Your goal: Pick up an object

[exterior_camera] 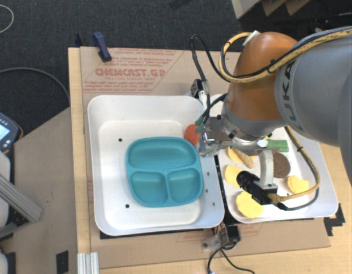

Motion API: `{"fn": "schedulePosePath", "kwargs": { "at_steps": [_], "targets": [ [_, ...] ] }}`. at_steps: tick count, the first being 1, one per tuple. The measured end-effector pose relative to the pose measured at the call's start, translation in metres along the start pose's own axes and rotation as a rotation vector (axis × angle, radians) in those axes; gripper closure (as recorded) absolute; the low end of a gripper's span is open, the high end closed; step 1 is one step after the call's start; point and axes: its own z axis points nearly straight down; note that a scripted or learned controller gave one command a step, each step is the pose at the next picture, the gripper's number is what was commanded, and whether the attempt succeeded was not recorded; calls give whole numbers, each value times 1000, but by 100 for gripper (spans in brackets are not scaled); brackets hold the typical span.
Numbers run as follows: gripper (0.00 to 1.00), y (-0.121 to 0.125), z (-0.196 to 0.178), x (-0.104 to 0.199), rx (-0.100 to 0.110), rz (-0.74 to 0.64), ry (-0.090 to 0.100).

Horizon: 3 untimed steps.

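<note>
The arm's orange wrist point(261, 79) hangs over the right bin point(324, 201). Its gripper point(205, 137) sits low at the divider between the two bins. A small red-orange object point(191, 133) lies right beside the gripper's left side, at the right edge of the left bin point(104, 153); whether it is touched is unclear. Yellow pieces point(233, 174) point(249, 206) point(297, 184), a tan piece point(242, 156), a brown round thing point(280, 165) and a green piece point(278, 145) lie in the right bin, partly hidden by the arm.
A teal divided plate point(163, 170) fills the middle of the left bin. The bins rest on a cardboard sheet point(136, 67), with a blue clip point(101, 45) at its far edge. Cables run along the back of the bins.
</note>
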Motion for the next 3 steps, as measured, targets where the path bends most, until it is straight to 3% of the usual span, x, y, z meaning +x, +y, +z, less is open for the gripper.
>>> {"fn": "schedulePosePath", "kwargs": {
  "at_steps": [1, 2, 3],
  "targets": [
    [100, -6, -138, -16, -13, 12, -3],
    [100, -28, -60, 41, 13, 8, -6],
    [100, -20, -164, 57, -9, 10, -2]
  ]
}}
